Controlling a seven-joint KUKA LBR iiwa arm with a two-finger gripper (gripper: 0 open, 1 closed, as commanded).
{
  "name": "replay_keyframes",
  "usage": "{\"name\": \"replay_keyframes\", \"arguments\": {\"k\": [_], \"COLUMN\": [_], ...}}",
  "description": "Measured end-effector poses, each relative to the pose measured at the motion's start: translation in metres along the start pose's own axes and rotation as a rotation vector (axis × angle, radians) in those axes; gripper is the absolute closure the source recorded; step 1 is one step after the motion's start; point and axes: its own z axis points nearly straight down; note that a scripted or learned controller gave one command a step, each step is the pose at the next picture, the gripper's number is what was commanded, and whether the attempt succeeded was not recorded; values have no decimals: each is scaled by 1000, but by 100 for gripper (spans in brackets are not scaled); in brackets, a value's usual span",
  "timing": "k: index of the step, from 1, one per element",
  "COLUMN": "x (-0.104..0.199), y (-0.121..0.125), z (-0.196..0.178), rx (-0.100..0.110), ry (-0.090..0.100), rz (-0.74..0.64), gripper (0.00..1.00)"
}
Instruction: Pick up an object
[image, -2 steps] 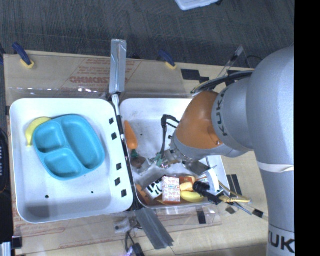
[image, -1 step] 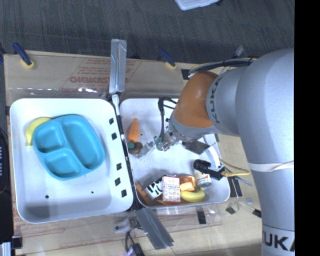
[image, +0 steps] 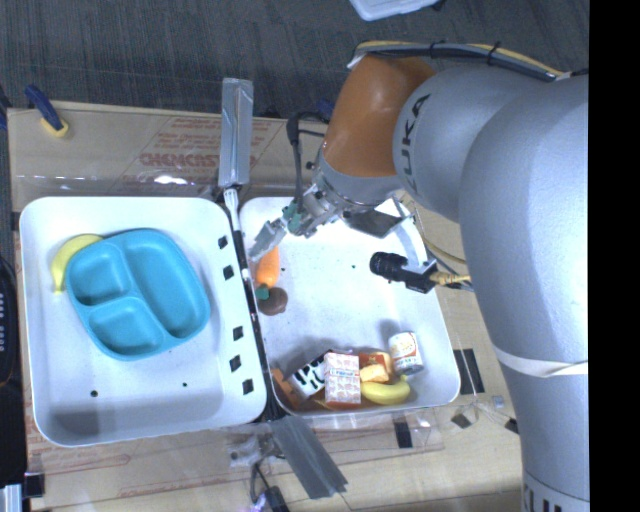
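Cardboard-topped bench bearing two white bins, left bin beside right bin.

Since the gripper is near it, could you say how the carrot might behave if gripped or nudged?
The carrot looks like a smooth toy, so probably light and stiff, perhaps slippery. Its rounded, tapered shape suggests it may roll or pivot. It lies against the right bin's left wall, which may crowd the gripper.

You cannot judge how the tool's fingers stand; they blur against the right bin's wall. The yellow object in the left bin is mostly covered by the blue divided plate. The arm hides the right bin's far corner and runs off the lower edge. Items piled under the small carton are too crowded to identify.
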Motion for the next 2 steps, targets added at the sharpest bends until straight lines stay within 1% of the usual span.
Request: {"name": "replay_keyframes", "arguments": {"k": [1, 2], "x": [-15, -34], "y": [-19, -81], "z": [5, 105], "rx": [13, 7], "ry": [5, 3], "rz": [195, 28], "gripper": [0, 0]}}
